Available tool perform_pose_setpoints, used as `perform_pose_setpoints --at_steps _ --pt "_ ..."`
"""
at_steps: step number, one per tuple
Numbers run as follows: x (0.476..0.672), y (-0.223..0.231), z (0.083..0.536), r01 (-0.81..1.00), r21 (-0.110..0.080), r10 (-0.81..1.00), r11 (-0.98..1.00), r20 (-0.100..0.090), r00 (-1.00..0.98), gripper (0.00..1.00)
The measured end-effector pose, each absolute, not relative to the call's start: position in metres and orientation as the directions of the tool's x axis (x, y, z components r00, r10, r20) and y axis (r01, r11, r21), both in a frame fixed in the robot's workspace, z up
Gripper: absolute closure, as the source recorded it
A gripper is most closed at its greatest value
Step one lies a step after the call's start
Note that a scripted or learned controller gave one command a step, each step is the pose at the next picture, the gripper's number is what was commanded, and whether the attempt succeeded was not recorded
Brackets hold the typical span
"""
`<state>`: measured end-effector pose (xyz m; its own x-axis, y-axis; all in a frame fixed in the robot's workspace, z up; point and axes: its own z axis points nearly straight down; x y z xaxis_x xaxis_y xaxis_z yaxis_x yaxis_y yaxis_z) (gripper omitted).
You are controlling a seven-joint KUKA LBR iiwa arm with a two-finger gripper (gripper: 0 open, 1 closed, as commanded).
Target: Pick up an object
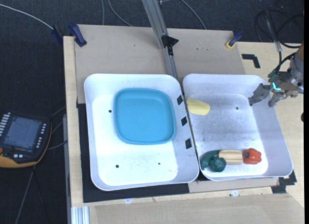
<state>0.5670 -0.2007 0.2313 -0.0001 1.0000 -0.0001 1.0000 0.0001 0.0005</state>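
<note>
White plastic, two shallow bins side by side on the tabletop (145, 39). In the left bin (96, 136), a blue plate (145, 116), lying flat near the middle. In the right bin (270, 136), four candidates for the pick: a yellow object (198, 106) close to the left wall, and along the near edge a row of three, a dark green object (213, 162), a tan roll-shaped object (231, 157) and a red object (251, 156), seemingly touching one another end to end.

Gripper (263, 96) poised over the far right rim of the right bin, fingers (257, 95) spread apart, nothing between them. Well apart from every object: yellow object across the bin floor, the row of three toward the near edge.

Progress, judged from this: nothing grasped, nothing lifted, all items resting on bin floors. Left to do: choice of target, travel over it, descent, closing, lift. Height of the fingers above the bin hard to judge from this slanted view, probably not yet down at floor level. Yellow object likely the easier target, standing alone; the crowded row less forgiving for spread fingers.
</note>
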Motion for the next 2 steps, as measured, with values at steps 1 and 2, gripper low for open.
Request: perform_pose_setpoints --at_steps 1,2 --pt "0.567 -0.201 0.231 1.000 0.000 1.000 0.000 0.000 0.000 0.00" --pt "0.566 -0.198 0.189 1.000 -0.003 1.000 0.000 0.001 0.000 0.00"
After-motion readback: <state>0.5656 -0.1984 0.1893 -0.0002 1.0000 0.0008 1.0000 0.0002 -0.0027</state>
